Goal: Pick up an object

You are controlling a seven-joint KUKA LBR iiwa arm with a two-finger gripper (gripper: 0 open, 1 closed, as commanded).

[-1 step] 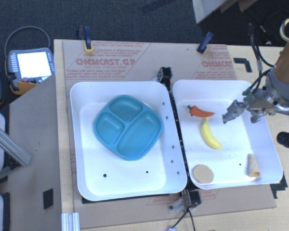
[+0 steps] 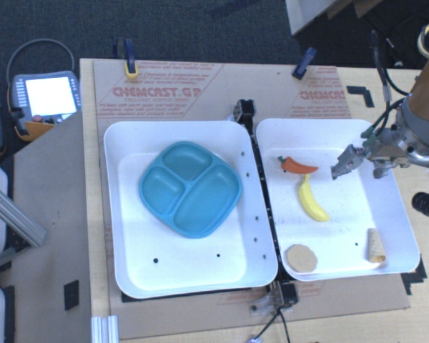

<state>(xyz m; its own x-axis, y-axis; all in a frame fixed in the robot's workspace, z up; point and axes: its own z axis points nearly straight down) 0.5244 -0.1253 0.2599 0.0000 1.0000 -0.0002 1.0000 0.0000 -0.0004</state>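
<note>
**Claw hangs over the right bin, four items below**

The claw [image 2: 360, 161] hovers above the right bin [image 2: 393, 191] near its far right side; whether it is spread or pressed together cannot be told. Nothing is seen between its tips. In that bin lie an orange pepper [image 2: 298, 166], a banana [image 2: 312, 200] just beside it, a round cookie [image 2: 301, 258] and a wafer [image 2: 375, 245]. The left bin [image 2: 121, 191] holds a blue divided plate [image 2: 190, 189].

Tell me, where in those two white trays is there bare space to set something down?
Left bin: bare floor in front of the blue plate. Right bin: bare between banana and cone. Crowded near the carrot, under the gripper.
</note>
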